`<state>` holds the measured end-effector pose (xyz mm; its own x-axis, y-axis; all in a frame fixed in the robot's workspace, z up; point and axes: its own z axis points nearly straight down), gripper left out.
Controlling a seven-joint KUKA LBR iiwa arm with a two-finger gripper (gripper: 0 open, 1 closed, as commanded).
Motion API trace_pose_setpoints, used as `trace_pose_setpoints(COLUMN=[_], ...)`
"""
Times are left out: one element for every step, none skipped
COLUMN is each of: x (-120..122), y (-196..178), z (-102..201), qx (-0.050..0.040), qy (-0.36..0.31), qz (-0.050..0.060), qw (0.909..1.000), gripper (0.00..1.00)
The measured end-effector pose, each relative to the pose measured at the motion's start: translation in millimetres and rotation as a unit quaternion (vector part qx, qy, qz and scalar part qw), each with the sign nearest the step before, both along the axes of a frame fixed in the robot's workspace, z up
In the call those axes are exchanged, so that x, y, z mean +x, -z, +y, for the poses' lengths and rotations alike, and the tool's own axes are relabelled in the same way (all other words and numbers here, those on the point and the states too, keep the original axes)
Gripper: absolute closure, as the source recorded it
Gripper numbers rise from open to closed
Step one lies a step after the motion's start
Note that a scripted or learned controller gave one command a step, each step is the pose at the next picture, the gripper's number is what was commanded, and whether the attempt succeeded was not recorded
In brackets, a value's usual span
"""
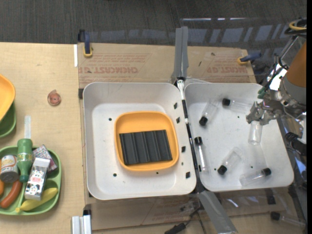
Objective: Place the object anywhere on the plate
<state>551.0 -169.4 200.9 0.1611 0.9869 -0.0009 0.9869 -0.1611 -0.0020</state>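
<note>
the gripper [255,122] is pinching a clear plastic tube [254,133] that is hanging well right of the orange plate [146,122], looking light, rigid and slippery, best gripped mid-body.

Grey arm [295,77] in from the right, its hand [257,117] low, pointing left, fingers around a clear tube [255,133].

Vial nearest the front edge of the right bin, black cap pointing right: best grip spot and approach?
Take that vial across the clear body mid-length, not the black cap. It lies flat on the right bin floor, long axis running left-right, so I'd bring the claw straight down, jaws spanning the narrow width. The bin's front rim is close, so watch clearance on that side.
</note>
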Motion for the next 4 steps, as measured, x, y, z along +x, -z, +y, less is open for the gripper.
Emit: trace_pose_setpoints(x=[60.5, 108.3, 108.6, 108.9], y=[-22.6, -54.1, -152.8, -240.2], z=[-47.2, -44.0, -49.9, -52.3], qx=[-0.0005, -0.0007, -0.0007, -0.0006], qy=[-0.02, -0.067, -0.146, -0.271], qz=[0.0, -0.001, -0.001, -0.001], qw=[0.9998, 0.9978, 0.9893, 0.9627], gripper=[1.0, 1.0, 1.0, 1.0])
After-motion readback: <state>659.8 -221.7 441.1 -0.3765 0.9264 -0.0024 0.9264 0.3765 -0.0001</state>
